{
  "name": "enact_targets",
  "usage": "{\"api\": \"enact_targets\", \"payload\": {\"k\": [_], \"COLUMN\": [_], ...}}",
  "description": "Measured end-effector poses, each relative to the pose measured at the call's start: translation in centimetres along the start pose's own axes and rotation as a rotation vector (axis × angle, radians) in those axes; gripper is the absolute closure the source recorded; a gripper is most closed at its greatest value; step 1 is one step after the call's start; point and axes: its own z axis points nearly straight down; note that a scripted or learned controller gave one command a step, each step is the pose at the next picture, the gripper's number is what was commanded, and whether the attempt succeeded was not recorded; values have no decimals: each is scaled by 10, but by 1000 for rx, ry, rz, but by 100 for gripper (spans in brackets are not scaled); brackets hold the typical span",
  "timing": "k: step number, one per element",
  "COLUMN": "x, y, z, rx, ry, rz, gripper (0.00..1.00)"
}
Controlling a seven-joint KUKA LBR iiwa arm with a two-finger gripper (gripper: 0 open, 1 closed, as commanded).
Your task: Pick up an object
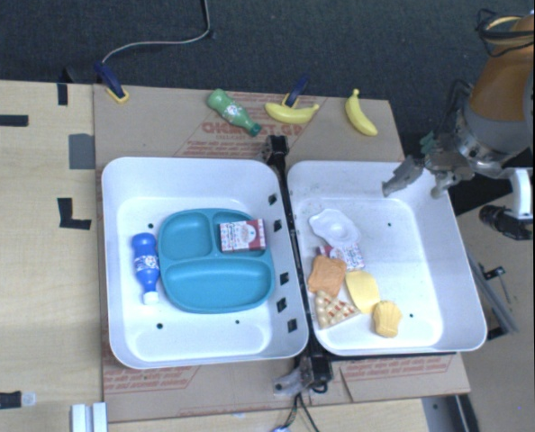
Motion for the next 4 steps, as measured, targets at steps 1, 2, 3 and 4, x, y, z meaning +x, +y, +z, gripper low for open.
{"api": "enact_targets", "payload": {"k": [1,2,3,4], "x": [51,89,85,75], "y": [-53,-64,-94,-19], "z": [85,123,135,93], "rx": [3,2,-9,-1], "ry": [2,1,-1,-1], "rz": [-1,0,0,0], "gripper": [0,0,0,0]}}
